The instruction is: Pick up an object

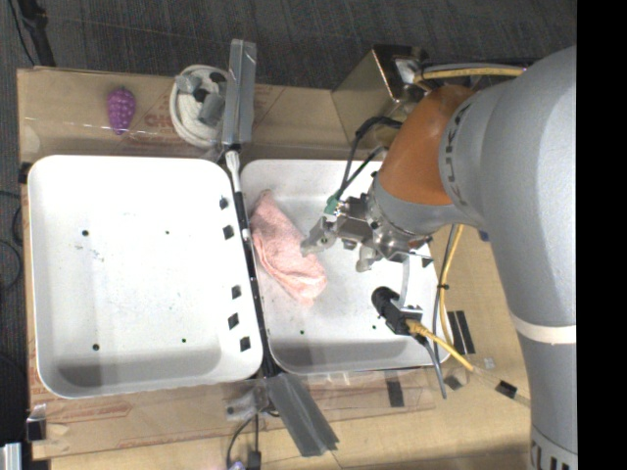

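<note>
At the near edge of the desk [147,409], a grey bracket [299,414] stuck out below the seam where the two bins met. Just above it lay the near walls of both bins. The left bin [127,370] was a shallow white tray with a few dark specks on its floor. The right bin [328,358] sat touching it, with a row of small black clips [235,292] along the shared edge.

Near the right bin's front right corner, a black plug [389,308] with a yellow cable [446,349] hung off the arm and crossed the bin's rim.

Farther in, the pink cloth [286,248] lay crumpled on the floor of the right bin, on its left side, close against the wall shared with the left bin. It rested flat on the bin floor and was not lifted.

The arm [519,194] reached in from the right, its orange band [421,160] above the wrist, and its tool end hung over the middle of the right bin. The jaws pointed toward the cloth's right edge, just beside it. I could not tell whether they were wide or narrow, and no cloth showed between them.

Beyond the bins, on the far strip of desk, stood a grey upright bar [238,91] in line with the seam. A white coil [196,106] sat just to its left, and a small purple object [120,109] lay farther left. A brown box [377,71] sat behind the right bin.
</note>
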Robot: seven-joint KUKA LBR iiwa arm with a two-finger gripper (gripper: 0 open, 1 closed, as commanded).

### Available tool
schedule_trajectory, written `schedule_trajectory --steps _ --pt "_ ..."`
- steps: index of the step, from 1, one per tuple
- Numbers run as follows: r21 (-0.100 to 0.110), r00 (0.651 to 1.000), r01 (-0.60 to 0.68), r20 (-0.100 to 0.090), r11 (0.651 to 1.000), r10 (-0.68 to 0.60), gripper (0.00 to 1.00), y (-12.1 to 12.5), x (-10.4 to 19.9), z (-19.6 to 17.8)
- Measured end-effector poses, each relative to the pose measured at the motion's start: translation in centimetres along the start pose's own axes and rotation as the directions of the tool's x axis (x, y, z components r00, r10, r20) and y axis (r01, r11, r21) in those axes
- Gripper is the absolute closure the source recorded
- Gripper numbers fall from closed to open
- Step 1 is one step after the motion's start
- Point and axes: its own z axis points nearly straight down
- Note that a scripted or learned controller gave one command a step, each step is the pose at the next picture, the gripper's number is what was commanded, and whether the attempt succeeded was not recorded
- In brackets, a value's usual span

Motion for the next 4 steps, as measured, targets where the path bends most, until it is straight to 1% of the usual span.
schedule_trajectory --steps 1,2,3,4 --pt "-0.004 0.991 0.132 0.0 0.991 -0.132 0.0 1.6 -0.8 1.2" --pt "-0.008 0.975 0.221 -0.002 0.975 -0.221 0.0 3.4 0.2 8.4" --pt "-0.01 0.95 0.312 0.0 0.95 -0.312 0.0 0.0 -0.2 8.4" --pt "-0.008 0.966 0.257 0.0 0.966 -0.257 0.0 10.1 2.2 8.4"
